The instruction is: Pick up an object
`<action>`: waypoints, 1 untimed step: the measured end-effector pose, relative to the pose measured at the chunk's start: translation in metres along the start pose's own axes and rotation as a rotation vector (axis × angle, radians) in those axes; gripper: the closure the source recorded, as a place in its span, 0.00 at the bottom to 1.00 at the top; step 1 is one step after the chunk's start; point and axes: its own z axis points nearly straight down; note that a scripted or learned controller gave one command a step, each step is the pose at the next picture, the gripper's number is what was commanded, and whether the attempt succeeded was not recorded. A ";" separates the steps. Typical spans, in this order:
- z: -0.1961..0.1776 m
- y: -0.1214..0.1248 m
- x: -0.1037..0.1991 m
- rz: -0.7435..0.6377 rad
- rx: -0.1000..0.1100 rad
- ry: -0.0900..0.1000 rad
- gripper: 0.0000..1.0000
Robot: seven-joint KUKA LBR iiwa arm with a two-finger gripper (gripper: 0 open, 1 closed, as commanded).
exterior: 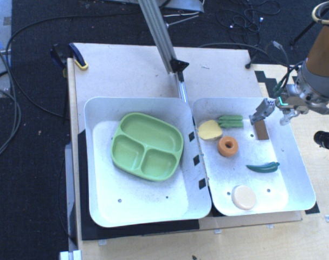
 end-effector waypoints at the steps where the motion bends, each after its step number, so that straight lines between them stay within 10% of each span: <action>1: 0.000 0.000 0.000 0.000 -0.001 0.000 0.00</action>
